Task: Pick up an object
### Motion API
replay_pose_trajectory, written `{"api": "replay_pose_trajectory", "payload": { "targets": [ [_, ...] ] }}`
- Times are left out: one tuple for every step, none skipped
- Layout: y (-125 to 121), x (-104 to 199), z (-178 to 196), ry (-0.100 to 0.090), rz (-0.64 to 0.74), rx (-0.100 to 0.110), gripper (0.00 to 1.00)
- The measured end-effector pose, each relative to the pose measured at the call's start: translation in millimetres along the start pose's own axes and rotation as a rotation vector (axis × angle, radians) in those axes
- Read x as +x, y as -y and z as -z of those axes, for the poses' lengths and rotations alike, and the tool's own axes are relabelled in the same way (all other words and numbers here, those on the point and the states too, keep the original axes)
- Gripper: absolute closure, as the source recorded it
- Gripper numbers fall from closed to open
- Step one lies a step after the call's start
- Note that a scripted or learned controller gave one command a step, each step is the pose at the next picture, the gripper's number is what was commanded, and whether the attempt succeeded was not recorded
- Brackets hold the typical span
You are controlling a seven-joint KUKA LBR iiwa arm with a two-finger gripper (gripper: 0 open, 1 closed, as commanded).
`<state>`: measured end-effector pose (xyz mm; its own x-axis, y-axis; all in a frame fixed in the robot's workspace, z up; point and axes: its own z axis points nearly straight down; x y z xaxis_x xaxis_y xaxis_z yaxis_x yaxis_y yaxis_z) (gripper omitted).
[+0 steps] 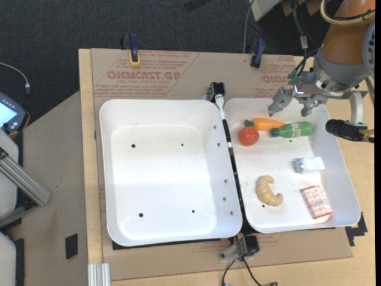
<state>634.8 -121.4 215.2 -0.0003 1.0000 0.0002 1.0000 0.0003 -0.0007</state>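
Five things lie in the right bin [348,189], one of each: a carrot [267,123] and a green bottle [292,130] near the far wall, the two almost touching end to end, a red tomato [248,136] just beside the carrot's near side, a small white-and-grey box [308,165] toward the right wall, a croissant [269,191] in the middle of the near half, and a red-and-white packet [316,201] at the near right corner. The tool [294,103] hangs over the bin's far edge, above the carrot and bottle, its two fingers spread apart with nothing between them and touching nothing. The left bin [107,159] sits alongside on the counter [95,82], their walls meeting.
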Motion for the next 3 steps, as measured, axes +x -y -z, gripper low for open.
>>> {"api": "replay_pose_trajectory", "payload": {
  "targets": [
    [-22.1, 29.0, -133.9, 0.004, 0.001, 0.004, 0.0],
    [-28.2, -56.0, -130.1, -0.008, -0.006, 0.003, 0.0],
    [45.9, -68.8, -127.7, -0.016, 0.004, -0.005, 0.0]
  ]
}}
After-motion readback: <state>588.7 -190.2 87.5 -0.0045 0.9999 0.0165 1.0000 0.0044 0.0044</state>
